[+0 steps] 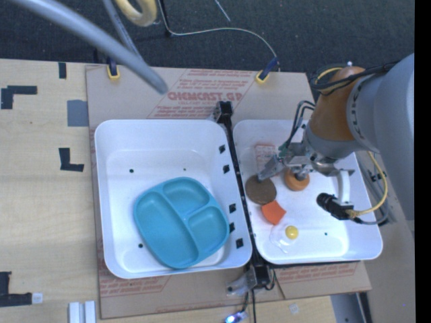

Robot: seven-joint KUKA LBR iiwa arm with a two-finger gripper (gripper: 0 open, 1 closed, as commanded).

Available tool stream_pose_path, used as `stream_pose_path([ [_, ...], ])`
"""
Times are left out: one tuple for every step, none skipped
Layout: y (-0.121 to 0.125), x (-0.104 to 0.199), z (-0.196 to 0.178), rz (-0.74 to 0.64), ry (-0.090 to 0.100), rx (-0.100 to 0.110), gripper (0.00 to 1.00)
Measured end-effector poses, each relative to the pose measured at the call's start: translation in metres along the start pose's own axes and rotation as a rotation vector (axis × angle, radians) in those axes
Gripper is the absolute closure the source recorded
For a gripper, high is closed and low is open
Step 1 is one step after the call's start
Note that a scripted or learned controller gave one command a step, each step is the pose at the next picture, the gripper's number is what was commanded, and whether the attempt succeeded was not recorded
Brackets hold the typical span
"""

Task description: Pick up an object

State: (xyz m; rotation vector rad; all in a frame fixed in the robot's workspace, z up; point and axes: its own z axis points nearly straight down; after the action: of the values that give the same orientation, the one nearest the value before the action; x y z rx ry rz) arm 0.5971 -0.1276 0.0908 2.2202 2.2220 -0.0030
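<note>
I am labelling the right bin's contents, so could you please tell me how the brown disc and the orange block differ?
The brown disc is round and dull brown; the orange block is angular and bright orange. The disc looks larger than the block. The disc lies nearer the pincer; the block lies below it in the view. Both rest on the right bin floor.

A robotics lab: a wooden worktop (40, 180) marked with black tape, two white bins (114, 140) clamped on a cardboard sheet (195, 93), loose cables (229, 36), dark carpet (303, 12) beyond.
</note>
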Motion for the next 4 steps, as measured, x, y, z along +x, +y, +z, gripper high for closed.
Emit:
stream_pose_path([
  [0.002, -0.003, -0.014, 0.0, -0.009, -0.012, 1.0],
  [0.001, 0.008, -0.064, -0.001, 0.003, 0.0, 1.0],
  [0.001, 0.017, -0.108, -0.002, 0.003, 0.0, 1.0],
  [0.008, 0.01, -0.162, 0.0, 0.001, -0.002, 1.0],
])
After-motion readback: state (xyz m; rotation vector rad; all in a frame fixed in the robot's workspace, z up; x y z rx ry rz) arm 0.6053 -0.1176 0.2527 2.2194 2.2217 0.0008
